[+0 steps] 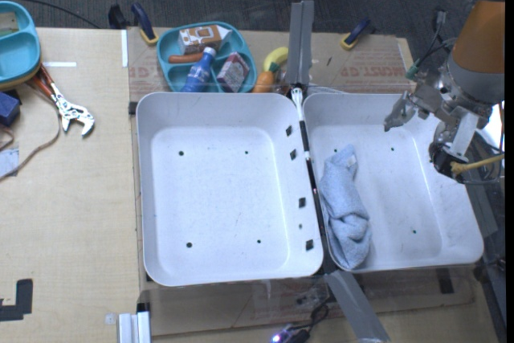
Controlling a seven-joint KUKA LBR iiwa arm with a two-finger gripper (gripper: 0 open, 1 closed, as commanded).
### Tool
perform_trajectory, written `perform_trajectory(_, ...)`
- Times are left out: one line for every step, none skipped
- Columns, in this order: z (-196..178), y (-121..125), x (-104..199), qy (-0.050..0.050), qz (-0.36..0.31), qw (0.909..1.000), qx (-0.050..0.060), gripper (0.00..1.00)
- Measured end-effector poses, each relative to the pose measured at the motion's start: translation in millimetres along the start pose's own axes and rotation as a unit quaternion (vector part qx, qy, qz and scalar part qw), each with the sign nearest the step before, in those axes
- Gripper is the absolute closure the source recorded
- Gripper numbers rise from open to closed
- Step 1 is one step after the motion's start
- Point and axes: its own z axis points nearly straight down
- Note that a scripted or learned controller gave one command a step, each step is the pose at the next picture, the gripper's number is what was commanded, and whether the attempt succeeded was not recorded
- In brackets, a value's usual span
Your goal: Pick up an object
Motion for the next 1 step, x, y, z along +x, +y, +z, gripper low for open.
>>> perform_trajectory(38.0, -18.4, -22.5, -0.001, 0.195, 0.9808, 0.002, 0.0)
